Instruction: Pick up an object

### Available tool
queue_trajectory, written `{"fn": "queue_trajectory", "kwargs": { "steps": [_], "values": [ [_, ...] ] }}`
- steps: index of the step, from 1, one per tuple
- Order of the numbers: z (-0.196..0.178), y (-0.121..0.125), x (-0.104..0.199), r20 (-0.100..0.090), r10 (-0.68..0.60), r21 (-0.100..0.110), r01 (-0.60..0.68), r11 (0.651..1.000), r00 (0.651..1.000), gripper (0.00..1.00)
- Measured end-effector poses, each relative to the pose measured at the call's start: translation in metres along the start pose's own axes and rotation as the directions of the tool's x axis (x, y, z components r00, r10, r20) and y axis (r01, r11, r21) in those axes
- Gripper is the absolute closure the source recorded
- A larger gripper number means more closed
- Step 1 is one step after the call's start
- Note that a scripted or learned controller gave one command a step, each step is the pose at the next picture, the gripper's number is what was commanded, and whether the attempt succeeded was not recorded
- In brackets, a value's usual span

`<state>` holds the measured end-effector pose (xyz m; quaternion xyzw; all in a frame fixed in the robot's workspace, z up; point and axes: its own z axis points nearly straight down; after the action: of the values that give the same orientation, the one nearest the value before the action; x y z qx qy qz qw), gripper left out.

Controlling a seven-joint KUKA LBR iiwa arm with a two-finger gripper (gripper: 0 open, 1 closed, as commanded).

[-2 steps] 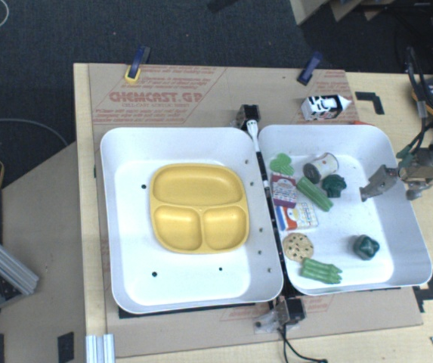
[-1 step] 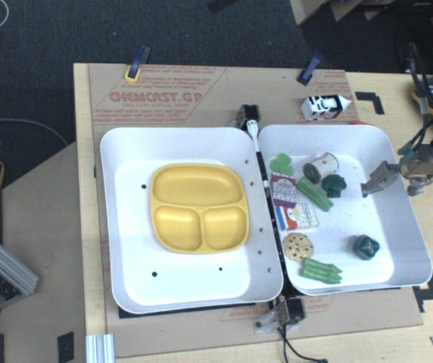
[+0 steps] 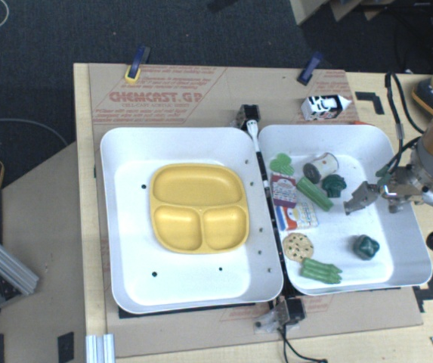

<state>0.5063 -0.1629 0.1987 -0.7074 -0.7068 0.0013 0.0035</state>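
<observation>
I am holding my pincer (image 3: 375,199) spread open with nothing in it, over the right bin (image 3: 405,259), near the green ball (image 3: 366,246).

left bin (image 3: 118,203): tray (image 3: 199,207) inside | right bin (image 3: 405,240), right of tray: cookie (image 3: 298,246), packet (image 3: 286,190), can (image 3: 320,165) | gripper (image 3: 367,197) above right bin

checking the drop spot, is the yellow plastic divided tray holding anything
Empty: all three compartments of the yellow divided tray show bare yellow plastic.

The yellow three-compartment plastic tray (image 3: 199,206) takes up the middle of the left white bin (image 3: 118,225). Toys crowd the left half of the right white bin (image 3: 397,267); its right half lies mostly bare.
</observation>
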Motion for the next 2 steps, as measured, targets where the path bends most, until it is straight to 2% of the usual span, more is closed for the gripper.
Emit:
{"fn": "queue_trajectory", "kwargs": {
  "steps": [2],
  "values": [
    [0.099, -0.001, -0.008, 0.0, 0.001, -0.001, -0.001, 1.0, 1.0, 0.0]
  ]
}}
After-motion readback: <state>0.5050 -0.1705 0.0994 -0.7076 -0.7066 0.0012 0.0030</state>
